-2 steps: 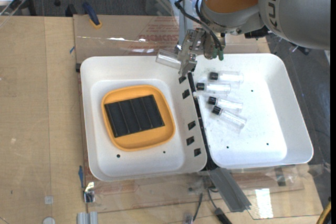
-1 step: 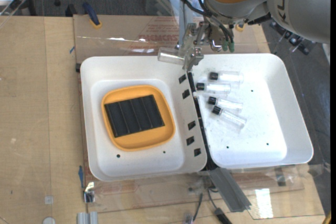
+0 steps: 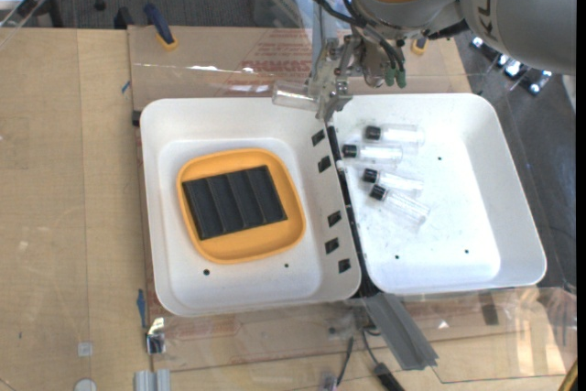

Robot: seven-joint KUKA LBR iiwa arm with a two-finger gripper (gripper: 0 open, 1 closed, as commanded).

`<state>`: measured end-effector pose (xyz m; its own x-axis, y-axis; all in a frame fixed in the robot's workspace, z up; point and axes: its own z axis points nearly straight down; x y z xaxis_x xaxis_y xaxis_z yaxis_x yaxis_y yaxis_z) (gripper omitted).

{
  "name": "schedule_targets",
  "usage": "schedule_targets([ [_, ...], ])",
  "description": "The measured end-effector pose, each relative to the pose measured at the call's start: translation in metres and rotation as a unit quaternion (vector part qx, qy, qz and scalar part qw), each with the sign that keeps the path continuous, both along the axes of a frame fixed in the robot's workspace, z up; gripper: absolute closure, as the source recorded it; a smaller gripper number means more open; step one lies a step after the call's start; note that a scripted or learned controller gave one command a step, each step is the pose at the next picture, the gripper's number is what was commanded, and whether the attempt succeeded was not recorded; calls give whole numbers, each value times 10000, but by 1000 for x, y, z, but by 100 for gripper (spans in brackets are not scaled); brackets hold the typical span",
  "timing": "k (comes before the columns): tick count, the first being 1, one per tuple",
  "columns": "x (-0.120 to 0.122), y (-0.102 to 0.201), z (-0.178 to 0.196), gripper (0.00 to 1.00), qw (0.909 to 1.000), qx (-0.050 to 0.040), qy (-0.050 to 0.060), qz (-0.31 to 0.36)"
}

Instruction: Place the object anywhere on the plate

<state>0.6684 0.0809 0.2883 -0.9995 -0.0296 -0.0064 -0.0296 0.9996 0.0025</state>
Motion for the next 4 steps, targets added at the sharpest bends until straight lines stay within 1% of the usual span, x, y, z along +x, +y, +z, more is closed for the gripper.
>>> schedule_targets([
  [1,0,-6,9,100,9999,-3,-4,156],
  [2,0,-11,25,100,9987,-3,-4,508],
  [3,-1,27,14,100,9922,-4,19,1243],
  [4,-1,31,18,100,9745,-6,-5,2245],
])
